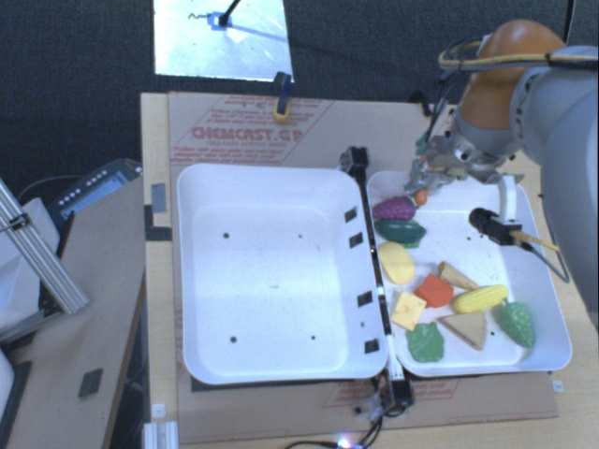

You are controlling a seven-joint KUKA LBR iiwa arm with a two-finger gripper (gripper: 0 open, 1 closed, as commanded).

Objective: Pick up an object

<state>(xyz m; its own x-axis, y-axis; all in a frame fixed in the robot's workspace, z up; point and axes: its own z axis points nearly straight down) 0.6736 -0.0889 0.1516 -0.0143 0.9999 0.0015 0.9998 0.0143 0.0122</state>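
Note:
My gripper (426, 181) hangs over the far left part of the right bin (543, 279), below the arm's orange band (501, 73). A small orange piece (420, 196) shows just under the gripper's tip, and I cannot tell whether it is held. Close below lie a purple toy (394, 209) and a dark green toy (401, 232). Further forward in the same bin are a pale yellow round toy (397, 263), an orange-red block (433, 290), a yellow cheese wedge (408, 311), a corn cob (480, 298), a tan wedge (466, 328), and green pieces (426, 342) (516, 324).
The left bin (271, 279) lies beside the right one, with black clips (365, 241) along the shared wall. A black fitting with a cable (494, 224) juts over the right bin's right side. A shiny square plate (222, 26) sits at the back.

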